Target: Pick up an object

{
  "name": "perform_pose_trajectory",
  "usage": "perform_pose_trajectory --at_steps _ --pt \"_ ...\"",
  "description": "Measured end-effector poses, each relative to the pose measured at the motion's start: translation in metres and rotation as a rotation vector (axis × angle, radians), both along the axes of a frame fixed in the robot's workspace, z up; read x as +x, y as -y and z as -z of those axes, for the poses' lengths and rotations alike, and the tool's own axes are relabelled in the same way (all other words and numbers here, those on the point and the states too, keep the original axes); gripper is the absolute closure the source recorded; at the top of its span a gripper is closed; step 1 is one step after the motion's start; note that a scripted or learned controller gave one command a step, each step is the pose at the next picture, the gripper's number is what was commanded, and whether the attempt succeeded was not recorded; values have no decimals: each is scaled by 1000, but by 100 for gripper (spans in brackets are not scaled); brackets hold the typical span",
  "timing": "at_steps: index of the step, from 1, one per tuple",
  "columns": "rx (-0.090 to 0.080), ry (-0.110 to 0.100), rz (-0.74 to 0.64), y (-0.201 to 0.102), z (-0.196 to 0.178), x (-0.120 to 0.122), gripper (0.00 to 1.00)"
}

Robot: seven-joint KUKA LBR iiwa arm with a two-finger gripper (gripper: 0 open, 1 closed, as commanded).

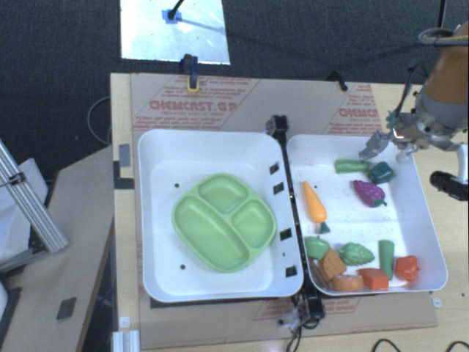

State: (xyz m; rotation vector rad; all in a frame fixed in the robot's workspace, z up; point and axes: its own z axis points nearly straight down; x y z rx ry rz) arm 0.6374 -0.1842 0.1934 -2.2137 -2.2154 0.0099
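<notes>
Two white bins (157, 196), one green tray (223, 222), roughly ten toy foods (315, 204).

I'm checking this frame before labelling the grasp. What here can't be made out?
- Gripper, camera view: blurred and small above the right bin; whether it is open or shut, or touching the green pieces below, cannot be told.
- Arm: cut off by the right edge.
- Toy pile in the right bin's near corner: pieces overlap, so several shapes are unclear.
- Small items on the bin divider: too small to identify.

dark carpet (58, 42), wood bench (80, 218), metal sheet (174, 20)
</notes>
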Motion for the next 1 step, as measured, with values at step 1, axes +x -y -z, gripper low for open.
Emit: perform_pose_trajectory --at_steps 1 --pt "-3 13 -3 0 -9 3 0"
